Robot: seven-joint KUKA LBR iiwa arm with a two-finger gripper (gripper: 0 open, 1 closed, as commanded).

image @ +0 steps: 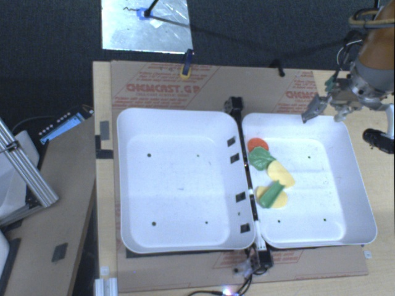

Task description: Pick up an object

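Several small objects lie together at the left side of the right bin: a red-orange round piece, a green leafy piece, a yellow piece and a green stick-like piece resting on another yellow bit. My gripper hangs over the far right rim of that bin, well up and to the right of the objects. Its two dark fingers are spread apart with nothing between them.
The left bin sits beside the right one, with black clips along the divider between them. Both rest on a cardboard sheet. A shiny metal plate lies at the back. Metal rails stand far left.
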